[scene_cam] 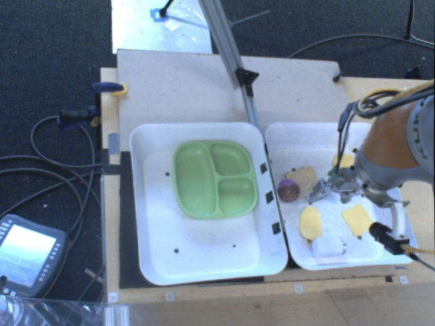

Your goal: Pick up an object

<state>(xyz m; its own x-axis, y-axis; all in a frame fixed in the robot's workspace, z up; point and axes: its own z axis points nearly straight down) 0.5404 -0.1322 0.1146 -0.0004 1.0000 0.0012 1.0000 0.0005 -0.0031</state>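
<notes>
Tray (pixel 215 179), green and three-sectioned, lies in the left bin (pixel 156 250). In the right bin (pixel 279 138), a purple ball (pixel 289 190), then a yellow oval piece (pixel 310 223), long axis near-vertical. Hand (pixel 325 189) hovers beside; grip cannot be told.

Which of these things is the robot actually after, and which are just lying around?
For the job:
pincer
round purple ball
yellow oval piece
flat yellow square
small white block

Lying about:
green divided plastic tray
handheld control screen
</notes>
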